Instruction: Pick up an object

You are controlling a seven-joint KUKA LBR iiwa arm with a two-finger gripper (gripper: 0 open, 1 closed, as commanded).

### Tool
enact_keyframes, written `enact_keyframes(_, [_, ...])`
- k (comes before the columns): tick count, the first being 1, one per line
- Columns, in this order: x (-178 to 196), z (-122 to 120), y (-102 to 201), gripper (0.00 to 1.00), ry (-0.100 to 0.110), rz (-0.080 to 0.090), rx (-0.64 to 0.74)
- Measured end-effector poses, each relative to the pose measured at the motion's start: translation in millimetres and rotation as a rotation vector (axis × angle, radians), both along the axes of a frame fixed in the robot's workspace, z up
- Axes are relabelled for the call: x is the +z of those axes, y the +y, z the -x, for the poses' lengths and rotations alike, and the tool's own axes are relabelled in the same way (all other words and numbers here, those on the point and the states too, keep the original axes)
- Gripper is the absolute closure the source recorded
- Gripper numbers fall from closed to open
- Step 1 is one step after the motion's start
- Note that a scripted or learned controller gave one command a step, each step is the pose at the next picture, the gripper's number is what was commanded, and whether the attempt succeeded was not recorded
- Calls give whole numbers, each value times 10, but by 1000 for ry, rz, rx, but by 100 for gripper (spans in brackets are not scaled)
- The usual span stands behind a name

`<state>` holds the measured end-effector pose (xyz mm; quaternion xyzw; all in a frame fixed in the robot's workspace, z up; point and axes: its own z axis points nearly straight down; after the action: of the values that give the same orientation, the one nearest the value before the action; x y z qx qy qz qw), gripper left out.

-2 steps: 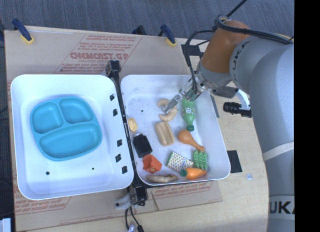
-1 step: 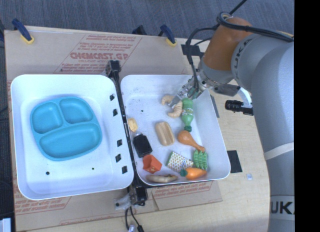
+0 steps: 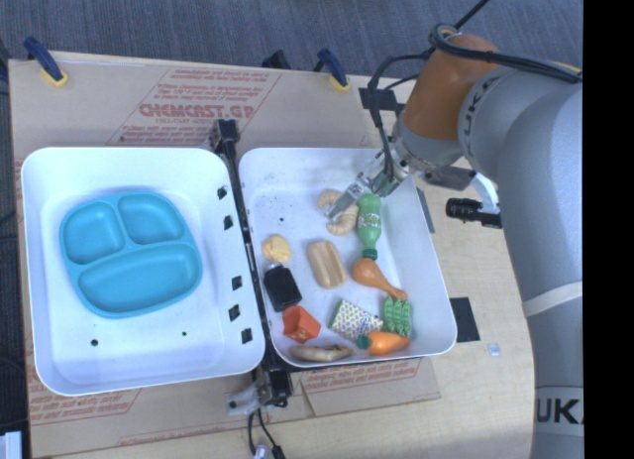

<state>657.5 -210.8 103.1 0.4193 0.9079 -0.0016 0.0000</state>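
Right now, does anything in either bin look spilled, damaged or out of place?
Nothing stands out. The toy food lies loosely scattered in the right bin, with the green bottle on its side under the claw. The blue tray sits flat in the left bin.

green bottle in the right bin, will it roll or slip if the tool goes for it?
The green bottle lies on its side on the smooth white bin, so a sideways nudge would probably roll it. Its rounded, glossy-looking body may slip from a grasp. Looks like a stiff, light toy.
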Motion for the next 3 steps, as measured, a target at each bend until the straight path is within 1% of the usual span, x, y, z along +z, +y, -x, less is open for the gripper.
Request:
enact_keyframes(1, [-102, 224, 433, 0, 2, -3, 313])
enact_keyframes(2, [-113, 535, 533, 0, 2, -4, 495])
enact_keyframes(3, [-107, 283, 658, 0, -1, -2, 703])
